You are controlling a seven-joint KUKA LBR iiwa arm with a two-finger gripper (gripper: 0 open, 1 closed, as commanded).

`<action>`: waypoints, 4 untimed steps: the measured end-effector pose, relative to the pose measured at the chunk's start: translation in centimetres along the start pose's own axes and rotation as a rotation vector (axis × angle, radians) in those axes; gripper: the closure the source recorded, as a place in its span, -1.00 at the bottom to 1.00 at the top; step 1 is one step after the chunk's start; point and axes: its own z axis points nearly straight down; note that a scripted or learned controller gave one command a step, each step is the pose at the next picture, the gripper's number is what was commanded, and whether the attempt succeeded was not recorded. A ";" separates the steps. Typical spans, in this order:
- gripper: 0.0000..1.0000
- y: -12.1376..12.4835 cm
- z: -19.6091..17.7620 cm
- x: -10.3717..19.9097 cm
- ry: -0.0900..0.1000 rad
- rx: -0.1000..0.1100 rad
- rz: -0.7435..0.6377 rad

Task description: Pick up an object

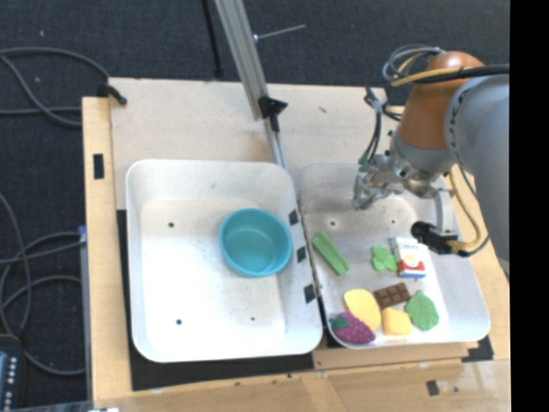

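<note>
Grapes lie at lower right, in the right bin. Bowl sits in the left bin. Gripper at upper right; jaw state indeterminate.

White bins; teal bowl. Green strip, green bit, red-white-blue carton, brown bar, yellow pieces, purple grapes. Tan surface, orange-grey arm.
</note>
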 end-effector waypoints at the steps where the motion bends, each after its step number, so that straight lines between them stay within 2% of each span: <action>1: 1.00 0.0 -6.4 0.3 0.001 -0.004 -0.006; 2: 1.00 0.1 -6.8 0.3 0.003 0.002 -0.006; 3: 1.00 0.7 -6.7 6.2 0.003 0.004 -0.010; 4: 1.00 0.9 -8.3 12.1 0.004 0.002 -0.011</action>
